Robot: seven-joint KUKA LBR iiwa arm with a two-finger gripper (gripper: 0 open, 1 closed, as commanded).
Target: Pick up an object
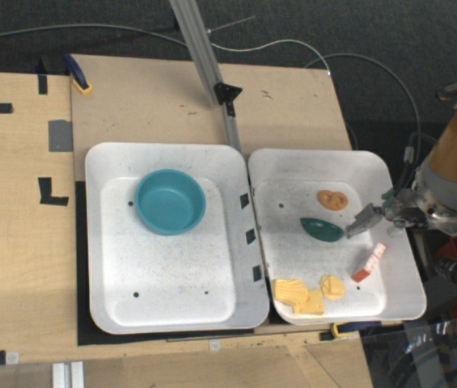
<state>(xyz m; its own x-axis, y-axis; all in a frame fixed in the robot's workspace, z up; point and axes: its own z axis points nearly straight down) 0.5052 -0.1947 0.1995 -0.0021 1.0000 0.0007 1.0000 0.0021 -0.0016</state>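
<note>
Leftward first, a teal bowl sits in the left bin, toward the worktop's far edge. Next, the right bin holds an orange pretzel-shaped piece, a dark green scoop, yellow pieces and a red-and-white tube. Over its right edge hangs the hand; whether it is parted or closed I cannot tell. Nothing looks lifted, so the whole pick seems left to do.

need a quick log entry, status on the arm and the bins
End effector over right bin, holding nothing seen. Nearest: dark green piece. Orange piece and red-white item close by. Teal bowl in left bin.
</note>
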